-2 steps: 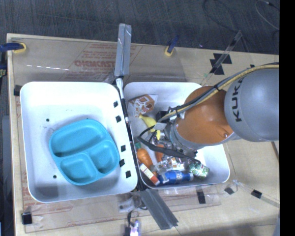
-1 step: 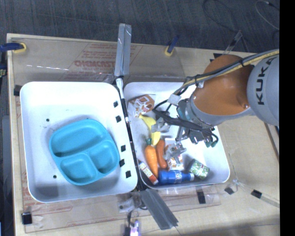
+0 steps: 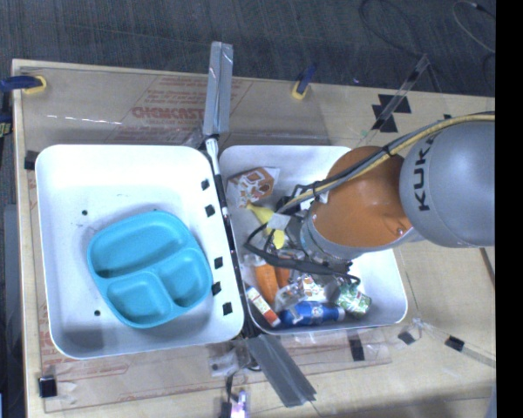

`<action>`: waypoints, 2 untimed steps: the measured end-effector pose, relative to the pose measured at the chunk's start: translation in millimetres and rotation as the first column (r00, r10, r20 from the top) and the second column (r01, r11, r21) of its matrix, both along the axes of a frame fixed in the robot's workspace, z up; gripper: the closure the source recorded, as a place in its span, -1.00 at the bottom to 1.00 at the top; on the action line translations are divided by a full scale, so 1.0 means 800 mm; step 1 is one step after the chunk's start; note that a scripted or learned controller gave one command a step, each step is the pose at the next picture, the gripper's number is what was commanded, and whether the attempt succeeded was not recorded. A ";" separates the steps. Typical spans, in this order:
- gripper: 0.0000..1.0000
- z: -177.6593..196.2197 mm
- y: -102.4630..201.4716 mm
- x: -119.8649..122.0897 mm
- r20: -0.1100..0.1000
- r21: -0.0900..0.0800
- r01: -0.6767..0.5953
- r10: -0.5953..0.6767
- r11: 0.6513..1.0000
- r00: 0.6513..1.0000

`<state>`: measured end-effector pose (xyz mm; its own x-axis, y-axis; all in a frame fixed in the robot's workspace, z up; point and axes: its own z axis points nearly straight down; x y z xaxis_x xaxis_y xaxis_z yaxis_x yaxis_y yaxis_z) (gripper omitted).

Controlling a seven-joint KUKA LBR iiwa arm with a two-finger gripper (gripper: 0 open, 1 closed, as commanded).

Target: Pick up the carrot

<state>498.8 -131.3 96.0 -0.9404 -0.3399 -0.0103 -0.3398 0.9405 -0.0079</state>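
Observation:
The orange carrot [image 3: 268, 279] lies in the right bin [image 3: 386, 279], near its left wall, among several small items. The arm's orange band and wrist hang directly over the middle of that bin, and my gripper [image 3: 298, 264] points down just right of the carrot. The wrist and cables cover its fingers. Part of the carrot is hidden under the gripper body.
A blue divided plate [image 3: 148, 268] sits in the left bin [image 3: 70, 198]. In the right bin lie a printed packet [image 3: 253, 184], a yellow item [image 3: 270, 225], a blue bottle [image 3: 312, 313], a green wrapper [image 3: 353, 301] and a red-and-white tube [image 3: 259, 304].

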 end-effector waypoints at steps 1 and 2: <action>1.00 0.012 0.002 0.001 0.000 0.002 -0.003 0.003 1.000 1.000; -1.00 0.012 0.002 0.001 -0.001 0.002 -0.003 0.003 1.000 1.000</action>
<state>499.5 -129.7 105.8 -0.9394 -0.3427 -0.0103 -0.3427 0.9394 -0.0061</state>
